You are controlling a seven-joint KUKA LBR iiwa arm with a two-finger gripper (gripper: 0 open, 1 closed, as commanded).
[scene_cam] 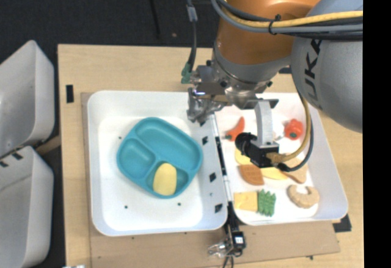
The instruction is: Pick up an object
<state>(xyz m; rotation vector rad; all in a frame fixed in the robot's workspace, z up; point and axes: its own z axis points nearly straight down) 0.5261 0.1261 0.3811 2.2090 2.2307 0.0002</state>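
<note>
Orange piece [237,128] sits just view-right of hand [199,109] in rt bin [327,166], long axis slanting up-right. Hand points down over bin divider; I can't tell its grip state.

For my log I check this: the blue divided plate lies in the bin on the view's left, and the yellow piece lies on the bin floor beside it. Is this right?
Not quite. The camera view shows the yellow piece inside a compartment of the blue divided plate, not beside it. The plate does lie in that bin.
</note>
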